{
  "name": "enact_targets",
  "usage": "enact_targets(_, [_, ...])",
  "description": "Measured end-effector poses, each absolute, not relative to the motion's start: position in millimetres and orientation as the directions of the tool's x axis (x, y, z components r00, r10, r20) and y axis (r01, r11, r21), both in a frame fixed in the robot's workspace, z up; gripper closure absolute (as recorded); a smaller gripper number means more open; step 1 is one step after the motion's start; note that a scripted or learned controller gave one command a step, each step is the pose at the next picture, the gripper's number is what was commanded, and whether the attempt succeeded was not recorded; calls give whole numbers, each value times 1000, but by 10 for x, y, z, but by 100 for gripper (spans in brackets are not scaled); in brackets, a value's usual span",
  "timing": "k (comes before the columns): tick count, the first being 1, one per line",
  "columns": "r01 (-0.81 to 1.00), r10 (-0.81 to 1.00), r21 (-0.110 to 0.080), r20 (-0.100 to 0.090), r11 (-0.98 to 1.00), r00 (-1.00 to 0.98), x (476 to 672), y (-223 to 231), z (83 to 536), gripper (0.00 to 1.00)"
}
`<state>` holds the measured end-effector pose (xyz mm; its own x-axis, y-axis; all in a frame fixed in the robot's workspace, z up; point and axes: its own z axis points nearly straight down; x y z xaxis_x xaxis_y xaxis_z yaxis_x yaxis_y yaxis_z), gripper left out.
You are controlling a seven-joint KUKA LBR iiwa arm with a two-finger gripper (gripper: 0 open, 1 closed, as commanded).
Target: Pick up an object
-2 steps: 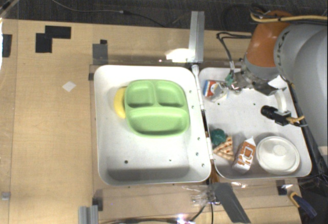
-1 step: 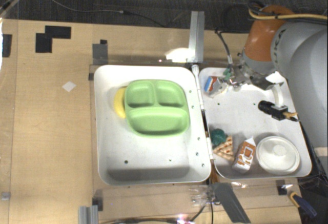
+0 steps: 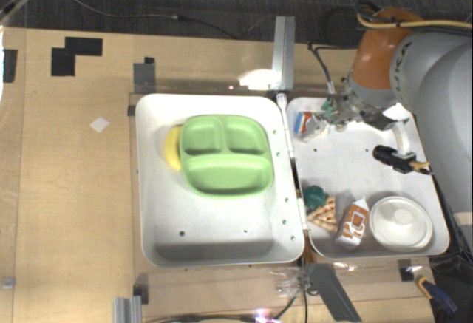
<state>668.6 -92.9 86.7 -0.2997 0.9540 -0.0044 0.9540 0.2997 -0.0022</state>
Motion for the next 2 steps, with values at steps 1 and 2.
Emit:
enact_targets(1, [952,952,3,-9,305,-305,6708,-928,999,100])
enact_targets(2, [978,978,6,-1,210,-210,5860,-299,1863,100])
